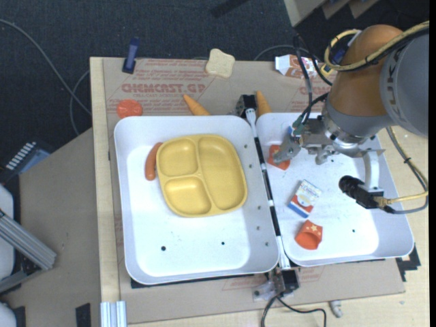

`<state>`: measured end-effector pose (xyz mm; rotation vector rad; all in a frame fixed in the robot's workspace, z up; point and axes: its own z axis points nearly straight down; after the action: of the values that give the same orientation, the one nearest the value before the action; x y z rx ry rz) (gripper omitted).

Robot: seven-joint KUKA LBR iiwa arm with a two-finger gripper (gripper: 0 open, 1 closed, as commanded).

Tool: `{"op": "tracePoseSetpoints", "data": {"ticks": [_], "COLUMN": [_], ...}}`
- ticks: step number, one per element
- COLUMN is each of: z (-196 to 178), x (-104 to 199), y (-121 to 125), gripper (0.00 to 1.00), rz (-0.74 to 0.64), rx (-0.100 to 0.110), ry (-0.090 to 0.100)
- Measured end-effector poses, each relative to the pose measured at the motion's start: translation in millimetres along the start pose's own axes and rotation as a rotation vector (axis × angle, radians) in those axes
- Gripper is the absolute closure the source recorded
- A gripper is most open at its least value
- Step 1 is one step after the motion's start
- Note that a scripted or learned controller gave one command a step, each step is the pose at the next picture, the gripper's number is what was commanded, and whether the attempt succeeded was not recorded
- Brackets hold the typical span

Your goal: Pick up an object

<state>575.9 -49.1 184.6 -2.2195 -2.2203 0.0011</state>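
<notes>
In the right bin (392,231) lie three small things: an orange-red piece (278,157) at the bin's left side, a white packet with blue and red print (304,197) in the middle, and a red toy piece (308,235) near the front. My gripper (306,150) hangs low over the bin's back left part. It is open, and nothing sits between its fingers. The orange-red piece lies just left of the left finger (291,145). The packet lies a little in front of the gripper.
The left bin (136,237) holds a yellow divided plate (201,174) and a sausage (150,162) at the plate's left. Behind the bins on the bench lie a carrot (195,105), a bread piece (220,62), an orange disc (128,107) and a blue item (130,54). A black cable plug (357,191) hangs right of the packet.
</notes>
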Motion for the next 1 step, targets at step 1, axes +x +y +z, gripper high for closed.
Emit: {"op": "tracePoseSetpoints", "data": {"ticks": [1], "z": [89.2], "x": [-63.6], "y": [80.3], "gripper": [0.0], "rz": [0.001], "rx": [-0.015], "ry": [-0.005]}}
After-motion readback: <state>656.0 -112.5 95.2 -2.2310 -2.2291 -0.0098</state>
